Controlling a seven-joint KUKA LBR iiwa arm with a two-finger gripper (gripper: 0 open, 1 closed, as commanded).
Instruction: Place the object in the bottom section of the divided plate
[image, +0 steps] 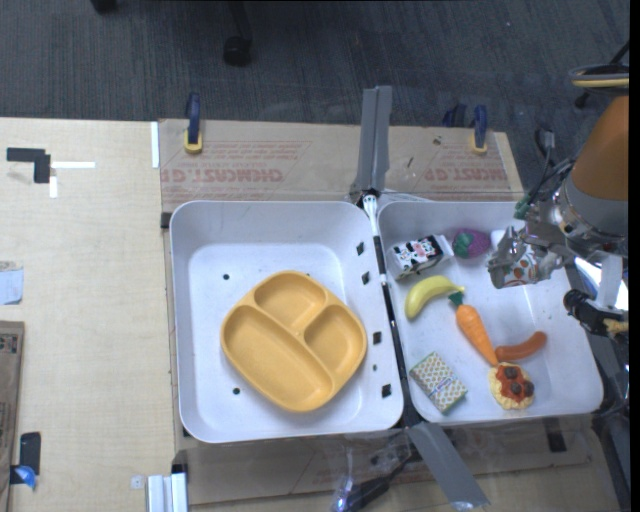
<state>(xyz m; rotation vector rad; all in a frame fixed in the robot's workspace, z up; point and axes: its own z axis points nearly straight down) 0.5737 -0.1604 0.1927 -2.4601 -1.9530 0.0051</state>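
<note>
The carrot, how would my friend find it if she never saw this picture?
Look in the right bin, near its middle. The carrot lies slanted just below the banana; it is long, orange and pointed, with a green top.

I note dark grey carpet (300, 50) beyond the bench's far edge; a pale wooden benchtop (80, 300) carries clamped cardboard (270, 160).

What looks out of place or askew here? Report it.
Nothing stands out. The yellow divided plate lies flat in the left bin, turned at an angle to its walls. The toy food, banana and carrot included, lies loose in the right bin.
</note>
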